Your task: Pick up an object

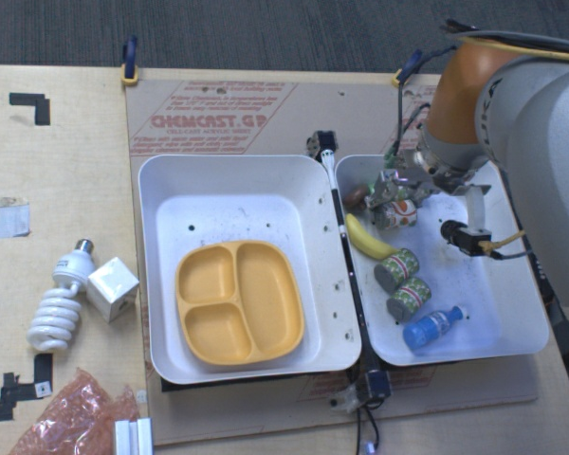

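Note:
My gripper (394,195) reaches down into the far left part of the right bin (493,330), under the orange-banded wrist (463,93). It sits right over a small white and orange object (402,214), touching or nearly touching it. A yellow banana (365,239) lies just in front of the gripper by the bin's left wall. Two green-labelled cans (396,267) (410,297) lie nearer the front, and a blue bottle (432,328) lies at the front of the bin. A dark brown item (357,196) sits left of the gripper.
The left bin (171,183) holds a yellow divided plate (238,301). On the bench to the left lie a spiral light bulb (59,297), a white cube (113,287) and a red mesh bag (76,415). The grey arm (541,150) covers the right bin's far right.

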Action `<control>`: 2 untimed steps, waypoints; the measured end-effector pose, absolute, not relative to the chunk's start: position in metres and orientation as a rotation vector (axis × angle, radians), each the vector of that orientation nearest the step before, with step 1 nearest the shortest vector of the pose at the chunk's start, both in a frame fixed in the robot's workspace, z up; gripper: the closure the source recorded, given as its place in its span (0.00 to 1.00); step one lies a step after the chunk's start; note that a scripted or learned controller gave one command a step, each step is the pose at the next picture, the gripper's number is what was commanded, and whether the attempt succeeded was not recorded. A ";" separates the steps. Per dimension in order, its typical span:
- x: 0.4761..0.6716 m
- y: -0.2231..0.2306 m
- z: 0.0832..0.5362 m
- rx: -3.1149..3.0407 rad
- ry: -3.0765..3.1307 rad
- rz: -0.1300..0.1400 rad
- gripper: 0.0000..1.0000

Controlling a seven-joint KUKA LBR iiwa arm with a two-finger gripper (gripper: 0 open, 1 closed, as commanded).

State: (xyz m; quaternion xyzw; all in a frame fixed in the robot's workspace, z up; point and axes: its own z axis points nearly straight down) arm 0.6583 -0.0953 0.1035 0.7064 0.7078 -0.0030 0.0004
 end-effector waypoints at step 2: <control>0.659 -0.046 0.202 2.213 2.225 -0.002 1.00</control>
